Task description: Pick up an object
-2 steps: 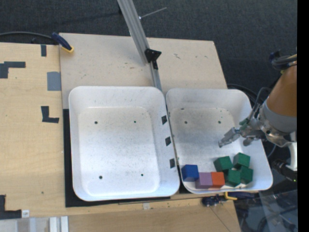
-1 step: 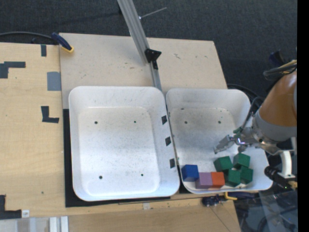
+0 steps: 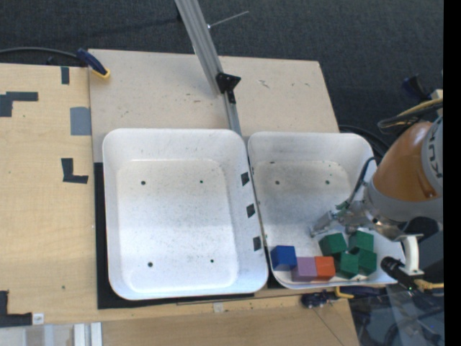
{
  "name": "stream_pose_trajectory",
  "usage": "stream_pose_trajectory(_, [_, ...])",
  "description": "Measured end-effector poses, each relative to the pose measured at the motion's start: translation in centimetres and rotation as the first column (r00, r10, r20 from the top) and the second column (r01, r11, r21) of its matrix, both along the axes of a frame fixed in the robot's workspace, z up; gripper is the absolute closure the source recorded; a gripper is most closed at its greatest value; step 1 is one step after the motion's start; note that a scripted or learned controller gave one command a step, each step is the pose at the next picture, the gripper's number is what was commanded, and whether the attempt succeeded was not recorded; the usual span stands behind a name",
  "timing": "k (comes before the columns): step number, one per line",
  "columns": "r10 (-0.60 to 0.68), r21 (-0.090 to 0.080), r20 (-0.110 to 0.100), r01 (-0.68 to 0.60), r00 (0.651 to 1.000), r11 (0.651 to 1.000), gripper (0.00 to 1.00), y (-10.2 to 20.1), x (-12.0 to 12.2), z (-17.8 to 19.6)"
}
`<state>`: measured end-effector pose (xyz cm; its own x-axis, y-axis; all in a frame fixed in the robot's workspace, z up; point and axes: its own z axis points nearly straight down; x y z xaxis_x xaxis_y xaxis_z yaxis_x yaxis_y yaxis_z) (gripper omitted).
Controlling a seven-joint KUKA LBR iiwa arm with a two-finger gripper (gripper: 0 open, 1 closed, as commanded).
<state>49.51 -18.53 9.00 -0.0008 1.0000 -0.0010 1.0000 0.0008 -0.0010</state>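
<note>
— So where was the gripper (image 3: 338, 222) at that point?

— Low in the right bin (image 3: 302, 150), toward the lower right of the frame, just above the green blocks (image 3: 351, 253). Whether it was parted or closed I could not tell; the metal tips blurred into the bin floor, and nothing was plainly held.

— And the arm behind it?

— The orange band (image 3: 407, 168) and grey wrist hung over the bin's right wall, reaching in from the frame's right.

— What lay around it?

— Green blocks clustered right beneath and beside it, in the bin's lower right corner. Left of them, along the bottom wall, sat an orange block (image 3: 325, 267), a purple block (image 3: 306, 268) and a blue block (image 3: 283, 256), touching in a row. The left bin (image 3: 173, 215) filled the frame's middle.

— Which step, then?

— The approach, I judged: descending on the green cluster, no grasp made. Next it needed to settle on one block's sides, close, and lift straight up; the packed neighbours could jam it.
</note>
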Motion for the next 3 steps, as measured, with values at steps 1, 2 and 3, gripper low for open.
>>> stream_pose_trajectory(1, [0.001,0.003,-0.002,-0.001,1.000,1.000,1.00,0.1,0.0,1.1])
stream_pose_trajectory(2, [-0.001,0.000,0.004,0.001,1.000,1.000,1.00,-0.5,-0.1,5.5])
stream_pose_trajectory(3, [0.001,-0.002,0.007,-0.001,1.000,1.000,1.00,-0.9,0.6,11.6])
